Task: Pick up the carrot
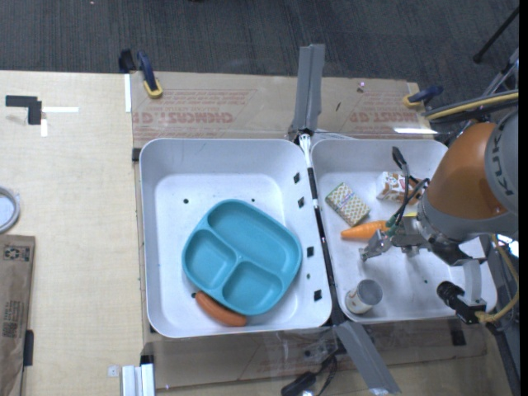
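— Two shallow white bins (153,221) sit side by side; where's the small orange carrot (364,231)?
— Right bin, beside a patterned packet (347,203).
— And the metal two-finger gripper (378,246)?
— Just below the carrot, empty; its opening I cannot tell.

A divided plate (241,256) is set in the left bin (157,221), a sausage (219,310) at its near edge. The carrot (363,231), a packet (347,203) and a cup (363,294) are held in the right bin (330,159).
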